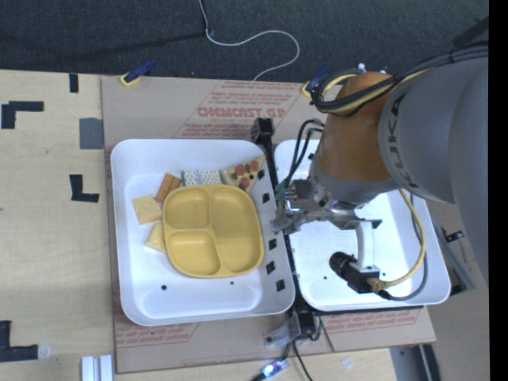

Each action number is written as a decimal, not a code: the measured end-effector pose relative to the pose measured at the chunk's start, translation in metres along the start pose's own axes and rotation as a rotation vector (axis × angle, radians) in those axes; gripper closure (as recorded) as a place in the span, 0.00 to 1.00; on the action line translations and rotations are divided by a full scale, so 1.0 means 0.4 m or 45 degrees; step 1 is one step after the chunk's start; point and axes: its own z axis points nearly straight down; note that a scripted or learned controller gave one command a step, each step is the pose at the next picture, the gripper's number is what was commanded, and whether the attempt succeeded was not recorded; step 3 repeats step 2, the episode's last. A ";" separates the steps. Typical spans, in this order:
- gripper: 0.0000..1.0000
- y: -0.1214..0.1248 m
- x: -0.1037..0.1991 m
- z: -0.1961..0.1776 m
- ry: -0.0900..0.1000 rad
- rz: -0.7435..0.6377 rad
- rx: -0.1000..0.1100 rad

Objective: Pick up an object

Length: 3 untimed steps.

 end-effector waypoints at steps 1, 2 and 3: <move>1.00 0.009 -0.041 -0.029 0.001 -0.001 -0.003; 1.00 -0.003 -0.012 0.005 0.000 0.000 -0.002; 1.00 -0.003 -0.012 0.005 0.000 0.000 -0.002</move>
